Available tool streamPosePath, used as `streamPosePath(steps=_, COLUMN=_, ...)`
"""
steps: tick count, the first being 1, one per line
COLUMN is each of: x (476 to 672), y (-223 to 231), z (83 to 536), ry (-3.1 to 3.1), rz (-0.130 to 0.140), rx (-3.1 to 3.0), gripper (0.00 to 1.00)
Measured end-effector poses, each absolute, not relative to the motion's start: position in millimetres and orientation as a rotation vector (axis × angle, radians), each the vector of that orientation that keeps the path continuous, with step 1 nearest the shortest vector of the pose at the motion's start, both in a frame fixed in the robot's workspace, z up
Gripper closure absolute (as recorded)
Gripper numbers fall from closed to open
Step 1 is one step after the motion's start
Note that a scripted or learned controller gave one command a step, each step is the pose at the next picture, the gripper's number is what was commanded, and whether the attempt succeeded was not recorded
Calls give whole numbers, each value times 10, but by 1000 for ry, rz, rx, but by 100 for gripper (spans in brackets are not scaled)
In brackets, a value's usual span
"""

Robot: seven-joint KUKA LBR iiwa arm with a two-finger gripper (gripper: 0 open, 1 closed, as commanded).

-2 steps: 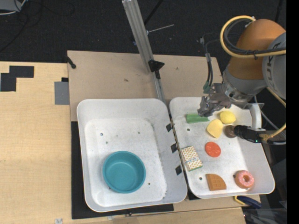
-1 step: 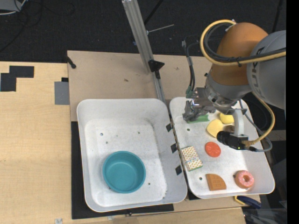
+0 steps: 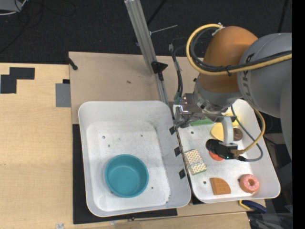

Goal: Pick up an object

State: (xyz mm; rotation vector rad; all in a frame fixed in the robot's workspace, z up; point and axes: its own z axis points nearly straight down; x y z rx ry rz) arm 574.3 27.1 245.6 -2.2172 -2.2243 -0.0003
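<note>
**A:** From the camera above the desk (image 3: 33, 128), where do we stand?

**B:** We see the tool (image 3: 185, 114) at the far corner of the right bin (image 3: 264, 166), close to the wall it shares with the left bin (image 3: 124, 128). The wrist covers most of it, so we cannot tell whether it is open or closed.

**A:** Do we see anything in its grip?

**B:** No, nothing that we can make out. We judge the pick as not yet done.

**A:** What is there for us to take?

**B:** The nearest thing is a green piece (image 3: 204, 122), just beside the tool and partly under the arm. A yellow piece (image 3: 219, 130) lies next to it. Nearer the camera are a patterned block (image 3: 195, 161) by the shared wall, an orange wedge (image 3: 219, 186) and a pink doughnut (image 3: 249, 183), each apart from the others. A teal bowl (image 3: 126, 175) sits alone in the left bin, well away from the tool.

**A:** So what is left?

**B:** As we read it, nearly everything: settling on one thing, closing on it and lifting it clear. The green piece looks the likeliest target, but that is only our guess.
</note>
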Motion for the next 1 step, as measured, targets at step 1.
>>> streamPosePath(steps=1, x=5687, y=834, z=2491, ry=-2224, rz=0, rx=-2217, gripper=100)
